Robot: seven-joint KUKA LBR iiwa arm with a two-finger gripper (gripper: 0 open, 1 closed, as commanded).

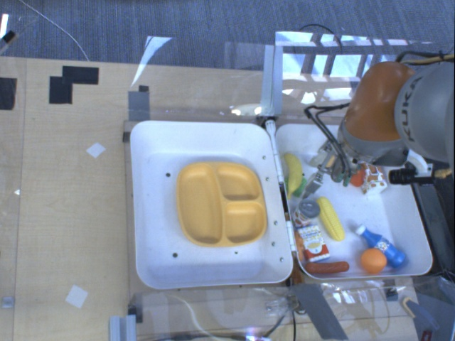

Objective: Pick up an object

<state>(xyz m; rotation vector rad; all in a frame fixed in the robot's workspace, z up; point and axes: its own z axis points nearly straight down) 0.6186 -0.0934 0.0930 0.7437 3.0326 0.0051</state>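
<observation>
While the gripper point(321, 168) hangs low in the right bin point(419, 222), whether open or closed I cannot tell, the banana point(293, 172) lies just beside it. It should centre over one item, clear of the corn cob point(330, 217).

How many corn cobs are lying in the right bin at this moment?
2. One corn cob lies mid-bin, beside the small carton. The other corn cob lies against the bin's left wall. The arm covers the bin's far part, so more may be hidden.
</observation>
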